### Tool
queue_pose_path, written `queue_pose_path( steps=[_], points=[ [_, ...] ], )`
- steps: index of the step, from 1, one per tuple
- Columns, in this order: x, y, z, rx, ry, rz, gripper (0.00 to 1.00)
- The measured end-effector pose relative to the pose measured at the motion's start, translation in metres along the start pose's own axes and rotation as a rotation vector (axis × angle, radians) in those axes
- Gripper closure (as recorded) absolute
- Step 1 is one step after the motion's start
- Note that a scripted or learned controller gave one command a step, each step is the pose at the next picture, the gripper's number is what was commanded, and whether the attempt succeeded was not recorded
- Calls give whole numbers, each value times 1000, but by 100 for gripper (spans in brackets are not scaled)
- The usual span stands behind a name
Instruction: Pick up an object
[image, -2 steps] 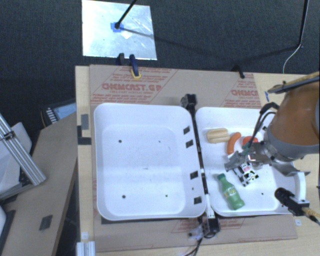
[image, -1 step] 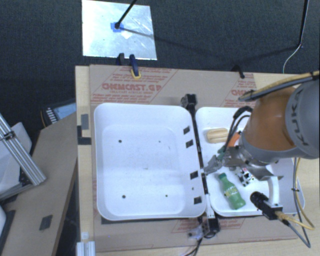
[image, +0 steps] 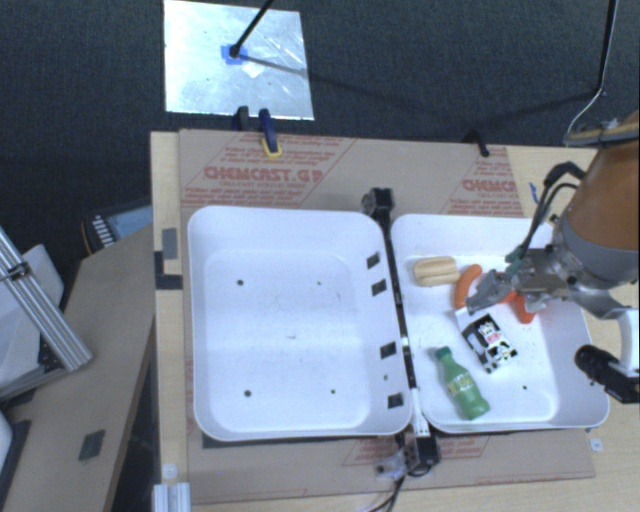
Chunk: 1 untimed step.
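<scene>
The grey metal claw (image: 492, 292) hovered low in the right white plastic bin (image: 570, 400), over the orange carrot-shaped toy (image: 466, 285); its spread was unclear; nothing looked lifted yet; the grasp remained to do.

We see a bench (image: 330, 160) covered by a brown sheet printed with red lettering. On it sit two shallow white bins side by side, the left bin (image: 290, 320) and the right bin (image: 540, 400), touching along a dark middle seam.
</scene>
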<state>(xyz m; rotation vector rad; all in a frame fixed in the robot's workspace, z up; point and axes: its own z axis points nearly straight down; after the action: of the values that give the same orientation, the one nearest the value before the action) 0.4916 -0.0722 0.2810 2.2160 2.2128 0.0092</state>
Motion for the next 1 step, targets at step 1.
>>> queue_pose_path(
  steps=[1],
  points=[
    [21, -7, 101, 17, 5, -4, 0]
  ],
)
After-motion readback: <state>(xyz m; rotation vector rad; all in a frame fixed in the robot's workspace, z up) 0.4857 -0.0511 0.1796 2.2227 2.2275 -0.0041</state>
